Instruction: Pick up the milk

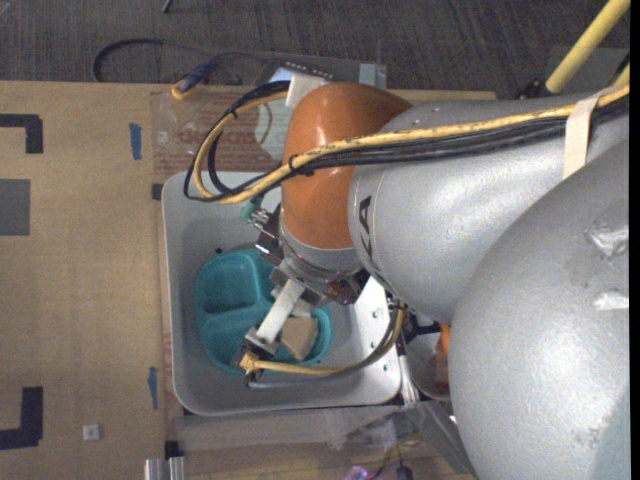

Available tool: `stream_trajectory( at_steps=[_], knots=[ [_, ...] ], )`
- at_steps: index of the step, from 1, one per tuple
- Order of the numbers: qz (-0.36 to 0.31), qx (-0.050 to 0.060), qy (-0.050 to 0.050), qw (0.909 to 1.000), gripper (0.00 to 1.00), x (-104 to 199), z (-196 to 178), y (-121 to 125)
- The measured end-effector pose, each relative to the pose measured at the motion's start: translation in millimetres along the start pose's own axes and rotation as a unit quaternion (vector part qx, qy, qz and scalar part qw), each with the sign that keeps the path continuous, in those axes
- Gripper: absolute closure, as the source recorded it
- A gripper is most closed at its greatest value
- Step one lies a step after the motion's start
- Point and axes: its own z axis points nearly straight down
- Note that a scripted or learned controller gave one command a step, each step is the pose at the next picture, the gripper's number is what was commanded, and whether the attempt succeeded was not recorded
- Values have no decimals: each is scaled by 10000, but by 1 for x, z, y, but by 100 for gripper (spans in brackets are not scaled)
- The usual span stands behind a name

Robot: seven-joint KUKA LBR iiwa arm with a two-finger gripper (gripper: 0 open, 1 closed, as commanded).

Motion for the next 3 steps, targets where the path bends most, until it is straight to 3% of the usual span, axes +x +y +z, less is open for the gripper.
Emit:
stream_trajectory(
  at_steps=[1, 2, 3],
  knots=[
    [1337, -14, 20, 9910, 100, -7, -59, 6],
    [1013, 4, -3, 9949, 100, 5, -3, -5],
    [-2405, -21, 10, 9707, 100, 5, -51, -4]
  ],
)
